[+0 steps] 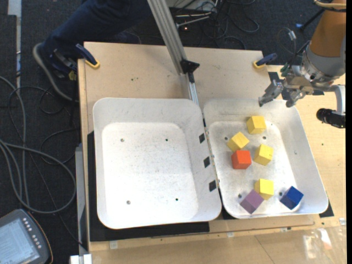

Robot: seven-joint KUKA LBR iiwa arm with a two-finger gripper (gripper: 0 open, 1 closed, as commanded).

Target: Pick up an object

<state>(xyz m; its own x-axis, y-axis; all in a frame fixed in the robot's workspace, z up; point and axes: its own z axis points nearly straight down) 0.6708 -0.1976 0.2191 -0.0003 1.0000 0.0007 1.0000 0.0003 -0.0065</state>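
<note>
Yellow, orange, purple and blue blocks (241, 159) scattered in right bin (308, 147). Fingers (280, 96) spread, holding nothing, hovering at bin's twelve o'clock rim.

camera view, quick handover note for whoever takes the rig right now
Gripper: above the far rim of the right bin, holding nothing, fingers apart.
Things: all in the right bin. Four yellow cubes, an orange cube, a purple cube, a blue cube.
Left bin: nothing to pick there.
Done: nothing picked.
Left: descend on a cube, grip, lift.
</note>
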